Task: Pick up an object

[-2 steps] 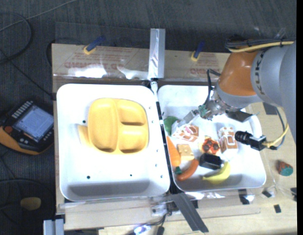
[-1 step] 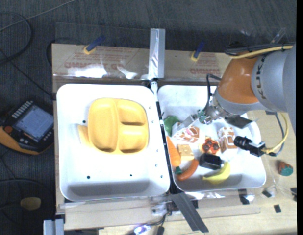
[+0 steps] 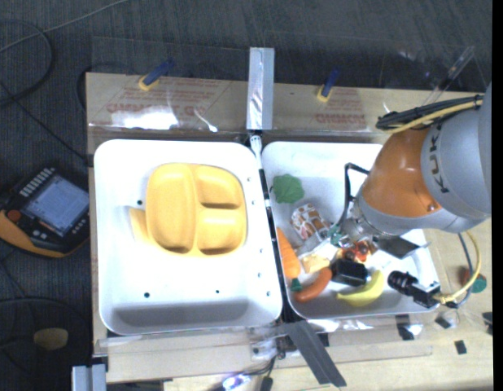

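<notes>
The right bin (image 3: pixel 317 157) holds a green lettuce-like toy (image 3: pixel 287 189), a patterned wrapped item (image 3: pixel 308 217), an orange carrot (image 3: pixel 287 253), a red-orange sausage-like toy (image 3: pixel 314 285), a yellow banana (image 3: pixel 361 292) and a pale wedge (image 3: pixel 315 260). The grey arm with its orange band (image 3: pixel 398 187) reaches in from the right. Its gripper (image 3: pixel 349 261) is down among the toys, just above the banana and right of the wedge. Dark parts of the gripper cover what lies under it.
The left bin (image 3: pixel 113 218) bears a yellow divided tray (image 3: pixel 194 208). A metal divider strip (image 3: pixel 260 88) stands behind the bins. A handheld controller (image 3: pixel 40 210) lies on the floor at the left. Cables and clamps sit at the bench's right edge.
</notes>
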{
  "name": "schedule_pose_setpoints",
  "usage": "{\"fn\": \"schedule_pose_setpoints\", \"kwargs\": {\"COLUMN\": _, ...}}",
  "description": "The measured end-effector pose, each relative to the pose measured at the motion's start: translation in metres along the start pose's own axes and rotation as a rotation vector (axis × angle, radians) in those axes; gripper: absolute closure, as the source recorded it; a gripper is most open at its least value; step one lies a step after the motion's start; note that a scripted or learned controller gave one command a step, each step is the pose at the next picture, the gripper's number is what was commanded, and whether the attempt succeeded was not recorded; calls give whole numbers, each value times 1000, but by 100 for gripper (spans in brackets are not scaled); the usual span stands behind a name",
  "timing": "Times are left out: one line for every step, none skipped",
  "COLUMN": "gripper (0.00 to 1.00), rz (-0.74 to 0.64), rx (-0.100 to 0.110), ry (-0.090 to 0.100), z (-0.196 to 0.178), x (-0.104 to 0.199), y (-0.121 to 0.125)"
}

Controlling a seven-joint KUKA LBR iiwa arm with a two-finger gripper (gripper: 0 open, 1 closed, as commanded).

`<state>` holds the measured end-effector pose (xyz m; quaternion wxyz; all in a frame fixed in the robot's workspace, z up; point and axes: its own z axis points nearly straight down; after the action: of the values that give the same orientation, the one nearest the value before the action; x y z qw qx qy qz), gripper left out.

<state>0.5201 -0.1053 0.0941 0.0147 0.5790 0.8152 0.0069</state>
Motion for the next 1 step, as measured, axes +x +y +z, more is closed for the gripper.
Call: {"fn": "schedule_pose_setpoints", "kwargs": {"gripper": 0, "rz": 582, "rx": 17, "ry": 4, "z": 5, "x": -9, "y": 29}}
